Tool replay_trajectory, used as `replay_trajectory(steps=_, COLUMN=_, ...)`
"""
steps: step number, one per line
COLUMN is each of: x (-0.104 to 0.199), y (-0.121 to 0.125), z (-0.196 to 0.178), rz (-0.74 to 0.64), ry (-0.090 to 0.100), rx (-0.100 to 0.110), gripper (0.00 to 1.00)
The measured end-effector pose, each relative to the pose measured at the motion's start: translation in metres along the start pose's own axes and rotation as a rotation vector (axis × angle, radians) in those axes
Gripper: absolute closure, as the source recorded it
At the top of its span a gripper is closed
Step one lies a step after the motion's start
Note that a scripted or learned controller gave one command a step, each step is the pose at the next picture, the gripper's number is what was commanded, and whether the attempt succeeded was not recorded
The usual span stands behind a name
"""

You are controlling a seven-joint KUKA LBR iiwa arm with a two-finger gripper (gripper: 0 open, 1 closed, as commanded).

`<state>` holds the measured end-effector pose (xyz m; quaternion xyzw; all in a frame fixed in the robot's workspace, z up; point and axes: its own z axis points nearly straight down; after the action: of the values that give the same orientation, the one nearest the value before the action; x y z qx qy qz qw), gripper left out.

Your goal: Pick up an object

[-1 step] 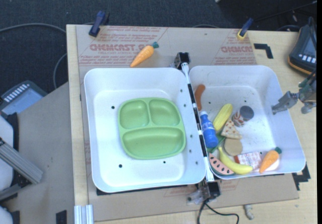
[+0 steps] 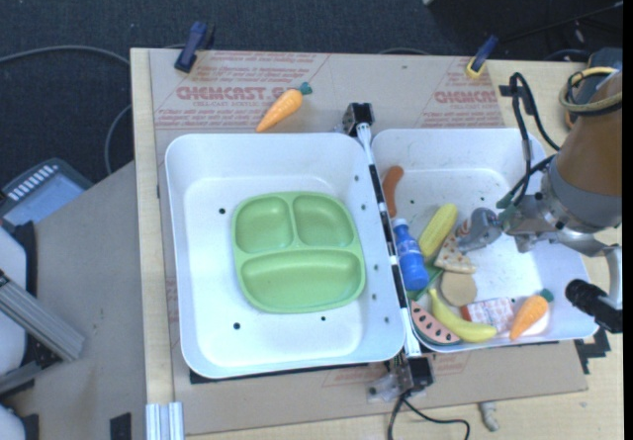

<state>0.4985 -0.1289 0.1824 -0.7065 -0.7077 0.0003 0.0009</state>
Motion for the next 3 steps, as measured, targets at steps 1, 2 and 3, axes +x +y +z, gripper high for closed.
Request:
replay_trajectory(steps=1, x=0.022, y=0.053, z=0.086, rz=0.001, ry=0.0, rx=0.0, gripper=0.0)
replay_trajectory(steps=2, x=0.031, y=0.032, z=0.097, rz=0.004, ry=-0.003, rx=-0.003, gripper=0.0)
replay_trajectory(steps=3, x=0.036, y=0.145, z=0.014, rz=0.0, ry=-0.002, rx=-0.006, gripper=0.0)
